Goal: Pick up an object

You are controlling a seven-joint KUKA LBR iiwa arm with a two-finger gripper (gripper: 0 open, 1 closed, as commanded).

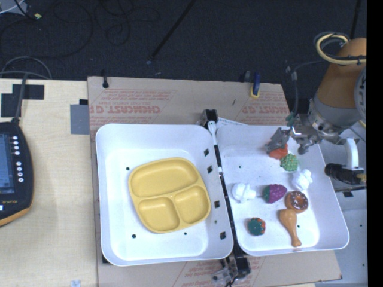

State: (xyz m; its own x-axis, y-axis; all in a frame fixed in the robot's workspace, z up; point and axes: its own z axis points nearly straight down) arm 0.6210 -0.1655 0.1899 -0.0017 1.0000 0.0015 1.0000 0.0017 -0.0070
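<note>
My gripper (290,144) hangs over the upper right part of the right bin (245,145), reaching in from the right. Just below its left side lies a small red-orange toy (278,154), partly covered by the gripper. A green bumpy toy (289,162) sits right under the gripper, beside the red one. Whether either one is held cannot be seen. Further down lie a white toy (303,179), a purple toy (274,192), a donut (297,201), a tan drumstick (289,223), a green and red ball (257,226) and another white toy (242,191).
The left bin (114,160) holds a yellow three-compartment plate (169,194). A black divider clip line (216,178) runs between the bins. A handheld pendant (12,172) lies on the bench at far left.
</note>
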